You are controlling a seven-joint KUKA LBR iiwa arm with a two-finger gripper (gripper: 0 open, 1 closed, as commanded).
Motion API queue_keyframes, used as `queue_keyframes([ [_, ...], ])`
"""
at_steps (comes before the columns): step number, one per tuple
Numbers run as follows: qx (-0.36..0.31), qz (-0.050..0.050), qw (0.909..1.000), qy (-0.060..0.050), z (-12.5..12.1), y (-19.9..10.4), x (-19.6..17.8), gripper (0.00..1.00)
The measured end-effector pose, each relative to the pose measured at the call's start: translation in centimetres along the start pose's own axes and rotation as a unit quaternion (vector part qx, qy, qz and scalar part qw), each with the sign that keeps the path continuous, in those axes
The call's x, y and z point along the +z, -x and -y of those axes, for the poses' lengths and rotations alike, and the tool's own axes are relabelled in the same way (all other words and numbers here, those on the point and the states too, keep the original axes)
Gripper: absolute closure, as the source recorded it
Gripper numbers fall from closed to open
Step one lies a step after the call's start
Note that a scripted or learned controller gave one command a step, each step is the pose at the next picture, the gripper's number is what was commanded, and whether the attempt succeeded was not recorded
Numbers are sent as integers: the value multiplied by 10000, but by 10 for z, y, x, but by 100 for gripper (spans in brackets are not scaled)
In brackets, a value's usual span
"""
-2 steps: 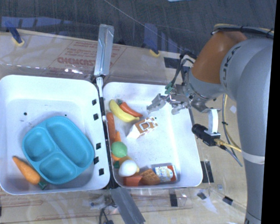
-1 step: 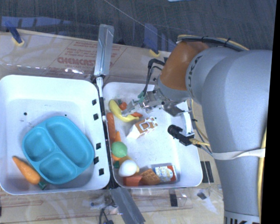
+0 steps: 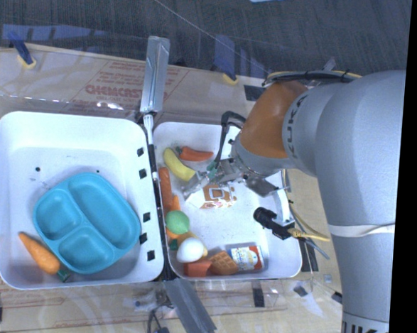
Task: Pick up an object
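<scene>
As the arm reached in from the right, the layout ran like this. Left bin (image 3: 8, 184): blue divided tray (image 3: 87, 221), one carrot (image 3: 39, 252) against its lower-left edge. Right bin (image 3: 287, 264): carrots along the left wall (image 3: 166, 188), yellow banana (image 3: 179, 164) near the top with another carrot (image 3: 196, 154) just above it, green ball (image 3: 177, 221), white egg (image 3: 191, 251), a packet (image 3: 245, 256) at the bottom.

Tool (image 3: 211, 175) was low in the right bin's upper middle, over an orange-and-white wrapper (image 3: 218, 196). Can't tell whether it was spread or pinched; wrist blocked the view.

Likeliest target, my read: the banana. It lay just left of the tool, nearly touching, long axis running upper-left to lower-right. A grasp would want the tool shifted left and closed across that axis. Risk: clipping the carrot above it.
</scene>
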State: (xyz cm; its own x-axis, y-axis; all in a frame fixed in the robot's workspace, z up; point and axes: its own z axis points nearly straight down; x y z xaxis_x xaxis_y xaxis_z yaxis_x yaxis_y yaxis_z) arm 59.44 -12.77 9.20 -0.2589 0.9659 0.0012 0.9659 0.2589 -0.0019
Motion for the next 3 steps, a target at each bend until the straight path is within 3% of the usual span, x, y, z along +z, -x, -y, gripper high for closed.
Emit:
queue_keyframes([
  [1, 974, 7, 9952, -1, 8, 26, -13, 0],
  [2, -1014, 2, 9948, 5, 35, 17, -50, 0],
  [3, -906, 61, 9958, 136, 38, 8, -16, 0],
])
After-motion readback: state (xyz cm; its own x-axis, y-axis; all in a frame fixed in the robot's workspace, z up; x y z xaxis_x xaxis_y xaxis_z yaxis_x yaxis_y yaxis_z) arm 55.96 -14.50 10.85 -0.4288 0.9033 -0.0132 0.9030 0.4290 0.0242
